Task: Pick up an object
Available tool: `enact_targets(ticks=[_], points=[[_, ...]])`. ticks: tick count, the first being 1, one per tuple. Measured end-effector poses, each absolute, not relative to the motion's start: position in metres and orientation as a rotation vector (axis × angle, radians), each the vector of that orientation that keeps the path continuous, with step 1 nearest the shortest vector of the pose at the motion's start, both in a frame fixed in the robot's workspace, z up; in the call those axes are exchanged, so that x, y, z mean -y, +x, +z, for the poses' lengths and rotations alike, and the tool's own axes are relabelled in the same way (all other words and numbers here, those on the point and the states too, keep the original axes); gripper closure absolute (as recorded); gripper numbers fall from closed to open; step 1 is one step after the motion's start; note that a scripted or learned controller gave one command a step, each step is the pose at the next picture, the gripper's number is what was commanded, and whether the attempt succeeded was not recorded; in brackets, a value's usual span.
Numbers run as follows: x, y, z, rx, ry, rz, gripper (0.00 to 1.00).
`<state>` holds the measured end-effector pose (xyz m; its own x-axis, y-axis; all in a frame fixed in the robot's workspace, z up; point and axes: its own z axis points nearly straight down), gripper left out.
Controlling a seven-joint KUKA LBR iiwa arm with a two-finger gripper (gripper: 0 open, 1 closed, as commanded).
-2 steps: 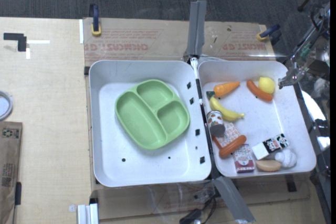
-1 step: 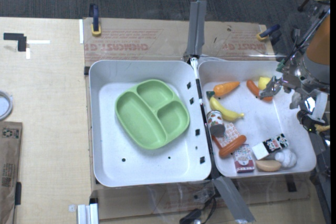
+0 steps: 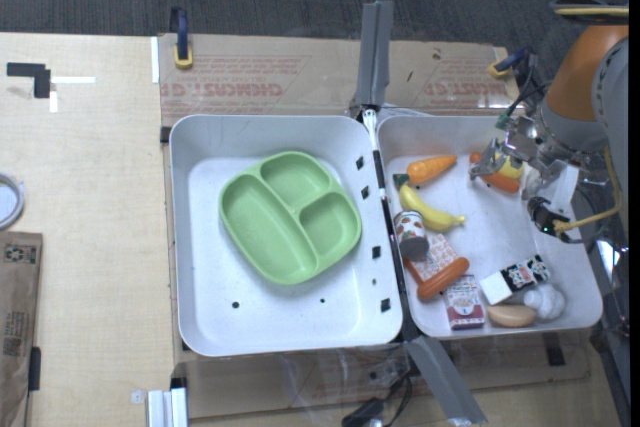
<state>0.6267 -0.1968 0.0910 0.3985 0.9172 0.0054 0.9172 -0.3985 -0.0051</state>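
From the overhead camera view, the gripper (image 3: 500, 160) is seen low at the far right of the right bin (image 3: 575, 310), over something orange-yellow (image 3: 508, 177); whether the claw is open or closed can't be told. That item looks like light, smooth, slippery plastic, probably best pinched across the middle. A curved banana (image 3: 428, 210) and tapered carrot (image 3: 432, 169) lie nearby; the matte green divided plate (image 3: 290, 215) sits in the left bin (image 3: 200, 295).
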Motion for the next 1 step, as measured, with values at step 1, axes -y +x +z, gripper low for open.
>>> enact_targets(ticks=[1], points=[[0.2013,0.6500,0.0919,1.948,-2.456,-0.005,0.00]])
